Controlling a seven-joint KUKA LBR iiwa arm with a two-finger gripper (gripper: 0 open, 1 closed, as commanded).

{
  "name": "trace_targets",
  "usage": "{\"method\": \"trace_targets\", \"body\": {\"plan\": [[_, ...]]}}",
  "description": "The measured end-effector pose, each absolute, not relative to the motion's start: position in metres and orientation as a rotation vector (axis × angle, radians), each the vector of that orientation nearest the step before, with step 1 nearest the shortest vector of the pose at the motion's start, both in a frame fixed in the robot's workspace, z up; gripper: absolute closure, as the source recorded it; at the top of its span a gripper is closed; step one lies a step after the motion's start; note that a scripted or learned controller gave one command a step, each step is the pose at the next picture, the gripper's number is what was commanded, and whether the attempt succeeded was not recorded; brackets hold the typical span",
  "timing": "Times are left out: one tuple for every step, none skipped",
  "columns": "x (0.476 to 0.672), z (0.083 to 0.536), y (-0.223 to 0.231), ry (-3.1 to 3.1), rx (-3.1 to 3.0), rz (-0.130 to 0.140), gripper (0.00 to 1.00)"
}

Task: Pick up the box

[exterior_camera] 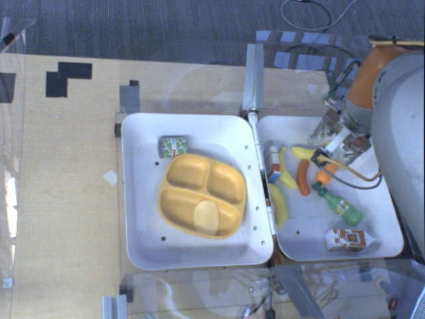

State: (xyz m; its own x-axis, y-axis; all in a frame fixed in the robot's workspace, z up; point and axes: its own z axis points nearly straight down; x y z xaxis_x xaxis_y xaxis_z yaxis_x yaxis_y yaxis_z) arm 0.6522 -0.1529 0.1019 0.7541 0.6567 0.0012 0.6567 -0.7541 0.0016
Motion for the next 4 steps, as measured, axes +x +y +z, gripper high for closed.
{"method": "trace_targets", "body": {"plan": [[0.596,0.088,-0.092,1.254,2.878,0.014,0.00],[0.660,0.208,-0.124,1.096,2.941,0.008,0.00],[0.662,0.095,-0.111,0.946,2.996,-0.003,0.00],[0.657,0.179,-0.164,0.819,3.030,0.008,0.00]]}}
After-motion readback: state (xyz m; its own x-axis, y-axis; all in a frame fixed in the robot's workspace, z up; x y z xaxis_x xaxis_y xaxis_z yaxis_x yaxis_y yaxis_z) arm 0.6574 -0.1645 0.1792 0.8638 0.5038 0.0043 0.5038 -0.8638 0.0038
